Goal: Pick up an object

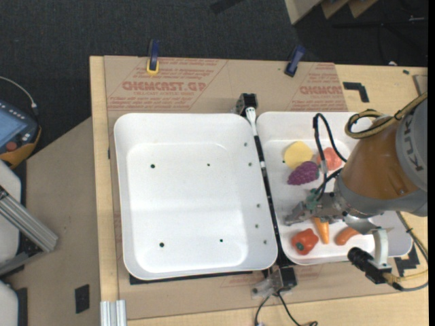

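Jaws are sitting hidden under the wrist, so you're not seeing whether the gripper (pixel 318 212) is pinching anything; the carrot (pixel 323 230) is lying just below it in the right bin (pixel 272 124), pointing toward the near rim.

One fixed camera hangs above the surface (pixel 204 73) and looks down at a slant — far enough back to take in both white bins whole. The left bin (pixel 136 202) sits mid-picture; the right bin (pixel 272 131) lies beside it, toward the picture's right — where the arm (pixel 384 168) enters. Dark floor lies beyond the surface.
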